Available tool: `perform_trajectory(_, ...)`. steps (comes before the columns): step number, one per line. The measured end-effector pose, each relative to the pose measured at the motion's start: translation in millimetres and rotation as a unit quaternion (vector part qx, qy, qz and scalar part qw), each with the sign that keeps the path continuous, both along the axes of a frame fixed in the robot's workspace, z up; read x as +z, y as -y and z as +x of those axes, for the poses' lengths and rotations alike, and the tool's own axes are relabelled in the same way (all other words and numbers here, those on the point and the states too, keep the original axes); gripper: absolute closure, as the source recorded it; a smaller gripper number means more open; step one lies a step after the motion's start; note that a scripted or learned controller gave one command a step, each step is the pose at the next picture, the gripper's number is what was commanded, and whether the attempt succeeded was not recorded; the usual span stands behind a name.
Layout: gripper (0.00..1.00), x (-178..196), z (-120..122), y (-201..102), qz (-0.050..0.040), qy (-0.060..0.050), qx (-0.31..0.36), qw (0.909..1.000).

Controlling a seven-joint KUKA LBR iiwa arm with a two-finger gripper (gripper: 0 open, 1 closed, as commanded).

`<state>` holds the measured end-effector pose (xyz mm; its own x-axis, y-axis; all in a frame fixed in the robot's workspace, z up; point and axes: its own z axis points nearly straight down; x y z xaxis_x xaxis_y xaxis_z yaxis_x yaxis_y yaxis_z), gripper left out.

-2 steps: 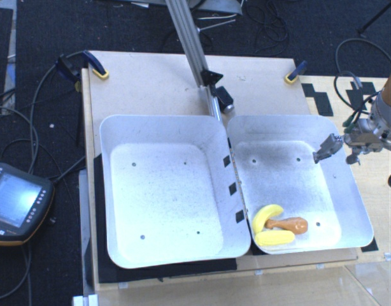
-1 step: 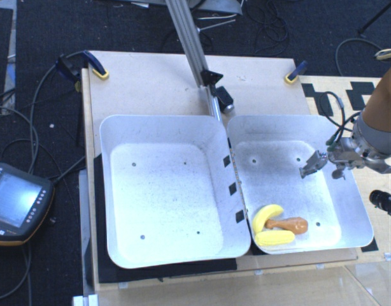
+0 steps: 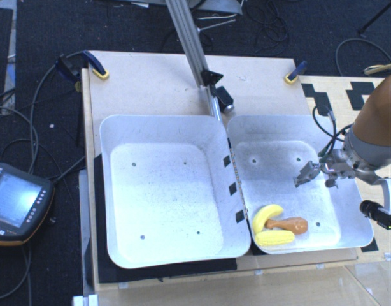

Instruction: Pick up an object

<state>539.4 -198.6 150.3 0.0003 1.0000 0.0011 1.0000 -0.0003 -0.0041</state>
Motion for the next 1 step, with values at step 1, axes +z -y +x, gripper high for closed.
perform_trajectory(1,0.00,-52.5,-1.2,-0.5,0.0001,0.000,0.000,1.0000)
